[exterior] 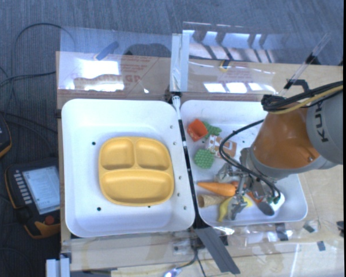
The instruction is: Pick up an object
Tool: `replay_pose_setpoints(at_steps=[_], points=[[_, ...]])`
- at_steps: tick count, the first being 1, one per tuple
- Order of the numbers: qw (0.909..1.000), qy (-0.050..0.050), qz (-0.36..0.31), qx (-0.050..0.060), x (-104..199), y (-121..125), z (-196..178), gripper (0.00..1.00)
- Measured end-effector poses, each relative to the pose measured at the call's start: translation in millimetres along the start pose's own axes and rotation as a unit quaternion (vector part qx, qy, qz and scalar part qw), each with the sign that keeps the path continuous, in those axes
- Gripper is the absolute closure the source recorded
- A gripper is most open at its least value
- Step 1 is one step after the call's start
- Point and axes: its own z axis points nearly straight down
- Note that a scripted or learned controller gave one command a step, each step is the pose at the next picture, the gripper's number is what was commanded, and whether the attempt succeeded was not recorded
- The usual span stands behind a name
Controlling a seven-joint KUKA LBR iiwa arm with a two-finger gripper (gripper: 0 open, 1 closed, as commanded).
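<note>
Low over the right white plastic bin (294, 212), my gripper (237, 203) hovers beside the orange carrot (216, 187), approach step; finger spacing indeterminate. Next: close, lift.

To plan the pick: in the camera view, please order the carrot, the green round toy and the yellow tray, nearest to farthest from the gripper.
1. carrot, just left of the gripper, right bin.
2. green round toy, farther up-left, right bin.
3. yellow tray, left bin.
</note>
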Motion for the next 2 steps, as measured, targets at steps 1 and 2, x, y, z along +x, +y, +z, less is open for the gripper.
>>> replay_pose_setpoints(at_steps=[1,2], points=[[0.9964,-0.004,-0.085,0.003,-4,9,-1,0.0],[0.9963,-0.006,-0.085,0.004,-6,10,-11,1.0]])
